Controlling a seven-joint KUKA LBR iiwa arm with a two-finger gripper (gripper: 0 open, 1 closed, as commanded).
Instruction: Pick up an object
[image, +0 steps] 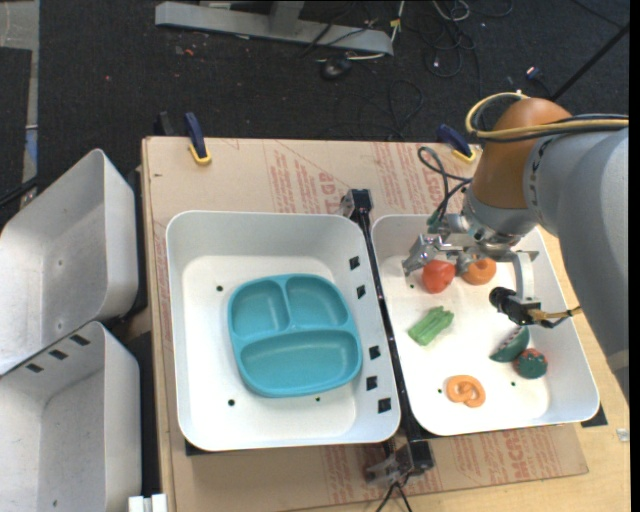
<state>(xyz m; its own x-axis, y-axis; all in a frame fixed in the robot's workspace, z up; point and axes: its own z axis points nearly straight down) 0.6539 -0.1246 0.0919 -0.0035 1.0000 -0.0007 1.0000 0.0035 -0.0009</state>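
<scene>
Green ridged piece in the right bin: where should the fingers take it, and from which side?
Take the green piece across its narrow width at mid-length, coming straight down from above. It lies flat and slanted on the bin floor, apart from the other toys, so its long edges look free. Turn the fingers square to that slant.

A teal three-compartment plastic tray (295, 335) lies in the left white bin (190, 300). In the right white bin (570, 395), a red tomato (438, 275) sits at twelve o'clock from a green ridged block (431, 326), and an orange pretzel-shaped piece (465, 390) at five o'clock.
</scene>
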